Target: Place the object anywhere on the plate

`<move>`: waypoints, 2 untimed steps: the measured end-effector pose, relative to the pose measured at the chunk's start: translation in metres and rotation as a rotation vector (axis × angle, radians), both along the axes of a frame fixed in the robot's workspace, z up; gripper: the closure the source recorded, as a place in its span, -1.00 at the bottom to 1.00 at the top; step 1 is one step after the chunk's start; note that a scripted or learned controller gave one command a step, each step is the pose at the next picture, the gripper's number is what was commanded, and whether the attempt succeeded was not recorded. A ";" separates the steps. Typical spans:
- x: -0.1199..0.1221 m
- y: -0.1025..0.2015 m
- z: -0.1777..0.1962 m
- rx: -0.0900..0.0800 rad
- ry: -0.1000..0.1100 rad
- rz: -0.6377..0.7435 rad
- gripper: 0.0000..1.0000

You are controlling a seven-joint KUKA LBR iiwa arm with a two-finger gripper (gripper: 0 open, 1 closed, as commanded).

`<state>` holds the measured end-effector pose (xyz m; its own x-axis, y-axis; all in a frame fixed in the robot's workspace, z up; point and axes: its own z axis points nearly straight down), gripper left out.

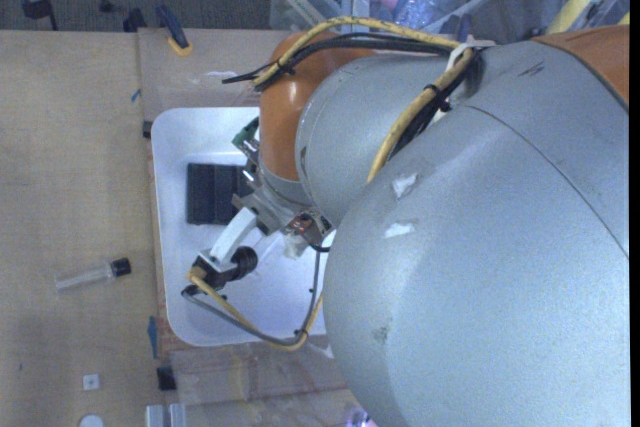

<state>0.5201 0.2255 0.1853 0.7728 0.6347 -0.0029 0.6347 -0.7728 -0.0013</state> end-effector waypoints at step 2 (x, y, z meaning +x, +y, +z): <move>0.060 -0.001 -0.022 0.001 -0.001 0.701 1.00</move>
